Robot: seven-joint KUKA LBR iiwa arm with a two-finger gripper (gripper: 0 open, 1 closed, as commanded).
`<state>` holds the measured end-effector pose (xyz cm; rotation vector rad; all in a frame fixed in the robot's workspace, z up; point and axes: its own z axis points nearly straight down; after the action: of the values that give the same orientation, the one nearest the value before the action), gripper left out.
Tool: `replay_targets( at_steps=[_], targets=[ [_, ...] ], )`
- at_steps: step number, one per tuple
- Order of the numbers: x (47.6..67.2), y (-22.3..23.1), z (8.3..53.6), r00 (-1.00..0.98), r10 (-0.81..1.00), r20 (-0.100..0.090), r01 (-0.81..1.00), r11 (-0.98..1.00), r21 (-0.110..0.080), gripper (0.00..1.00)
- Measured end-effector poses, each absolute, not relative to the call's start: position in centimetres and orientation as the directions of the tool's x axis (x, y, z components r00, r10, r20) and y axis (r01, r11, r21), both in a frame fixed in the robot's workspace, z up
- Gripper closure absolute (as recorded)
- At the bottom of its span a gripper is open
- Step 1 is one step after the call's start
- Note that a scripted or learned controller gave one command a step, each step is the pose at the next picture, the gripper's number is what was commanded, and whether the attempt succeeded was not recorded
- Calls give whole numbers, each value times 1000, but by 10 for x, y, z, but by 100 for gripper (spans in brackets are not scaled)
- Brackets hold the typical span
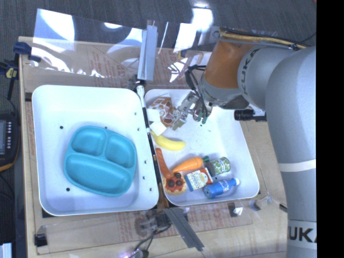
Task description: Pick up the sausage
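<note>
Lying lengthwise along right bin's (244, 149) left wall: sausage (162, 164) | fingers (183, 115) apart, gripping nothing, above the pastry (164, 110)

Thick, rounded grey metal arm (290, 101) with a glossy orange band (223, 66) above the wrist and dark "KUKA" lettering on the casing. Small silvery two-finger gripper (181, 117) at the tip. Thin dark cables near the wrist.

Bright, even light falls from above. Strong white glare streaks the clear panel (107, 42) across the upper middle of the frame. The white bins (48, 106) look slightly washed out with soft, faint shadows. Small items appear mildly blurred; the corners darken.
</note>
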<state>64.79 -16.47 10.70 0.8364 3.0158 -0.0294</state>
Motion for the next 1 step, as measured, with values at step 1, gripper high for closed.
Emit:
replay_targets(
  at_steps=[1],
  targets=[
    [640, -211, 185, -833, 553, -3, 553, 833, 0, 100]
  ],
)
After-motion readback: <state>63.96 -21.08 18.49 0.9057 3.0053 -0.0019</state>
